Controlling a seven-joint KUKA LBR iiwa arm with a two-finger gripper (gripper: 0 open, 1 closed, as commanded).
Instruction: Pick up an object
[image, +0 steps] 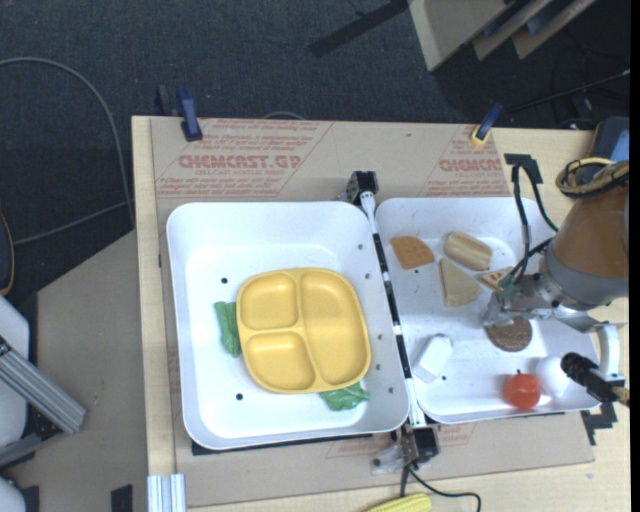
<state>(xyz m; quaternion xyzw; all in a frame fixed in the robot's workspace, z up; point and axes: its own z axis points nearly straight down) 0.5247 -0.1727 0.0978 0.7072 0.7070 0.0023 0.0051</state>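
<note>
Task status: pick not yet completed, as far as the view shows. The arm (590, 250) reaches in from 3 o'clock and the gripper (508, 305) sits low in the right bin (470, 400), directly over a round brown disc (511, 335) that lies on the bin floor. Whether the gripper is closed on anything cannot be told from this angle; nothing is visibly lifted.

Candidate objects in the right bin: the brown disc under the gripper; a red tomato-like piece (521, 390) at 5 o'clock of it, apart; a small white block (434, 357) toward 8 o'clock; a tan wedge (459, 285) and a bread roll (468, 249) near 10 to 11 o'clock; an orange-brown slice (411, 251) farther toward 10 o'clock.

The left bin (200, 300) holds a yellow divided plate (302, 330) with green leaf pieces (228, 327) beside it.

Remaining, by judgement: secure a grasp on the disc, then raise it clear.
</note>
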